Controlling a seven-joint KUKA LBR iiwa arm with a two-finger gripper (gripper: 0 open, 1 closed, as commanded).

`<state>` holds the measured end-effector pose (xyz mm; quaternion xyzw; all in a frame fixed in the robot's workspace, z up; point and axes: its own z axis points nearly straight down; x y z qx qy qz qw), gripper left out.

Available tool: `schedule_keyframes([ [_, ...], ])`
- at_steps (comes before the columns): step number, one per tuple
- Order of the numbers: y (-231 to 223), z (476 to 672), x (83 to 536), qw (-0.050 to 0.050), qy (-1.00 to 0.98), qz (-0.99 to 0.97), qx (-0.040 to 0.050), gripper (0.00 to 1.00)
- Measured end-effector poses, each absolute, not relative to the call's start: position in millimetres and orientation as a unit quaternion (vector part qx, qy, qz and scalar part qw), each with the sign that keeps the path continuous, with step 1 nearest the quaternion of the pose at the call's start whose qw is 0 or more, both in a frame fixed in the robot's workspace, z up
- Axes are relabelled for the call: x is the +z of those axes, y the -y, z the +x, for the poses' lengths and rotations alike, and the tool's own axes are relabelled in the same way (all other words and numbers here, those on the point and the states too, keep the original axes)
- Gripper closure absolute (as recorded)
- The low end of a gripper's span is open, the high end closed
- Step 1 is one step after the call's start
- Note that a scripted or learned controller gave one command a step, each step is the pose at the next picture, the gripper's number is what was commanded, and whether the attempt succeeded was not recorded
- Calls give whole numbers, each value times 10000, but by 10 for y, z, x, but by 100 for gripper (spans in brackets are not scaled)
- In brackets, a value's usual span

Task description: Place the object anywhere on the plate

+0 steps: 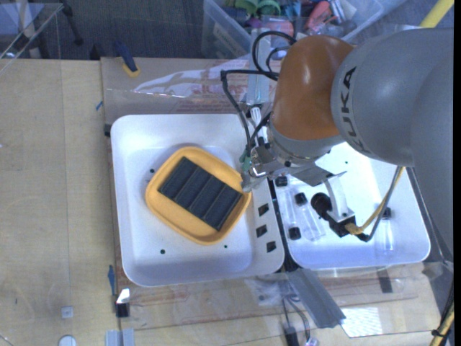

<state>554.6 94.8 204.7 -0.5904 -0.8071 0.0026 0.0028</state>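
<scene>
A yellow square plate (164,202) with a dark ridged centre lies tilted in the left bin (137,254). The arm's orange band and grey wrist hang over the divider between the bins. My gripper (250,170) sits low under the wrist, right at the plate's right edge. The wrist hides most of it, and I see nothing held there. A small clear plastic-looking item (308,225) lies on the floor of the right bin (403,247), too faint to name.
Small black clips (262,231) run along the divider between the bins. A clear crate of colourful toys (288,2) stands behind the bins. Wooden bench (50,193) stretches to the left.
</scene>
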Motion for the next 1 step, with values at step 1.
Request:
schedule_keyframes([
  [1, -944, 5547, 2047, 27, 8069, -5907, 26, 0],
])
